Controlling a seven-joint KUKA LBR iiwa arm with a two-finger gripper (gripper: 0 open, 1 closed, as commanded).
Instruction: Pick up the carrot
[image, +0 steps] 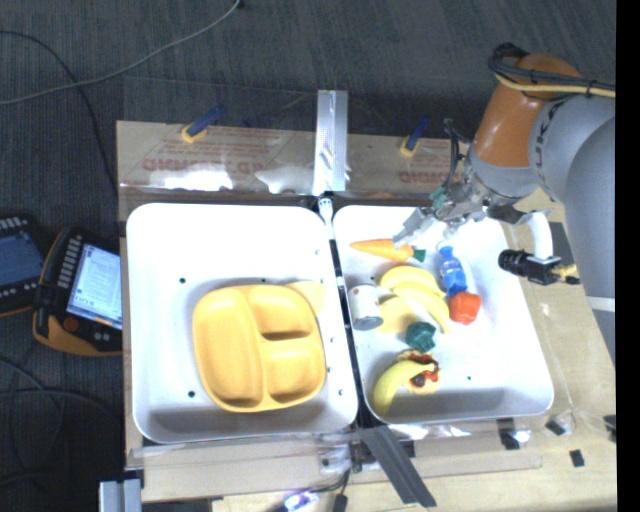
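Observation:
The carrot (383, 248) is an orange cone with a green top, lying at the back of the right bin (520, 360) with its tip pointing left. My gripper (428, 222) hangs just above and to the right of the carrot's thick end, reaching in from the right under the orange-banded wrist (510, 120). The carrot rests on the bin floor beside the gripper's tip; whether they touch is unclear.
Close to the carrot lie a blue bottle (452, 270), yellow bananas (415, 288), a red piece (465, 307), a green item (422, 335), a small grey cup (365, 305) and another yellow fruit (402, 380). The left bin (160, 250) holds a yellow divided plate (260, 345).

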